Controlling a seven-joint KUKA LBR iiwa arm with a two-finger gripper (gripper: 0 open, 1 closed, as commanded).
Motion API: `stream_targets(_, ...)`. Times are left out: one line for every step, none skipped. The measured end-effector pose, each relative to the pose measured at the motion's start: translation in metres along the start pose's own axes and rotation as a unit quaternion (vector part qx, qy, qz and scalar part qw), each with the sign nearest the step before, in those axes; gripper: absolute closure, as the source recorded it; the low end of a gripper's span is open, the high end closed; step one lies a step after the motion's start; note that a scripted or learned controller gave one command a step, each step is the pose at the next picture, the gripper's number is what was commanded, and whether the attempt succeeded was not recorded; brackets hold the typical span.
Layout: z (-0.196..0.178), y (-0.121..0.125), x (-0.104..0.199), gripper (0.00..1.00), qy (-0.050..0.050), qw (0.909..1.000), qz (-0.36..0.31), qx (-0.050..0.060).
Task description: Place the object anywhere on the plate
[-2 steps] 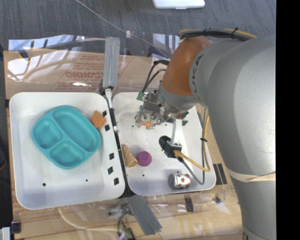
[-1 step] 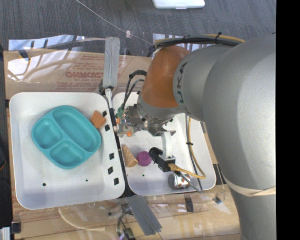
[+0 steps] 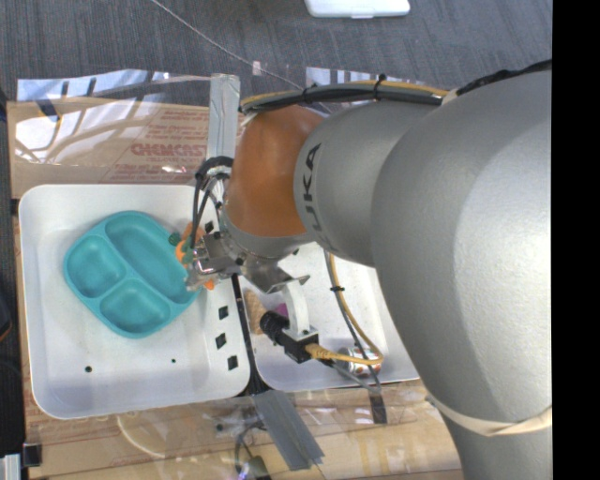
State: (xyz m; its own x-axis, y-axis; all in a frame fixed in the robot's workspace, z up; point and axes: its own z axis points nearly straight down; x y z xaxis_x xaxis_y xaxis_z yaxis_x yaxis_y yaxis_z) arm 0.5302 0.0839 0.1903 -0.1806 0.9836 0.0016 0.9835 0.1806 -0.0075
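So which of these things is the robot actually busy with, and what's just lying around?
Part of the job:
- the teal divided plate in the left bin
- the arm's gripper, at the plate's right edge, with something small and orange-green by it; whether it is held is unclear

Just there:
- the right bin
- the cardboard sheet behind the bins
- the white object on the floor

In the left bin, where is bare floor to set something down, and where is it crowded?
Free: the left bin's floor below the teal plate, down to the near rim, and a narrow strip above the plate under the far rim. The plate's three compartments lie bare too. Crowded: the plate's right edge, where the gripper and arm hang over the divider.
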Motion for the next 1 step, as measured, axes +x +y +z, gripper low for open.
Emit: stream_targets(-0.0002,0.0,-0.0014,0.0,-0.001,1.0,0.001,0.0)
